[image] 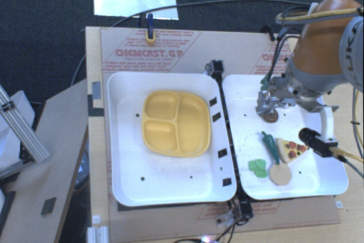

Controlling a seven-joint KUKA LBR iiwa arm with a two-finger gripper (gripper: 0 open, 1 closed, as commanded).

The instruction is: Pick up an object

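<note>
The tool (267,106) hangs low in the right white bin (244,88), in its upper half, and a small brown round piece (270,117) lies directly under its tip, touching or almost touching it. From this slanted view I cannot tell if the tool is released or clenched, and nothing is seen clearly held. The brown piece is the nearest thing to take, so I judge that the coming move is a short straight descent on it. Because it is round, it has no long axis and the wrist angle matters little. Further toward the front of the bin from the tool lie a dark green long toy vegetable (271,147), a toy pizza slice (293,150), a green leafy piece (257,167) and a tan round disc (280,174). To the left of the tool, in the other bin, rests a yellow plastic divided plate (175,123).
</note>
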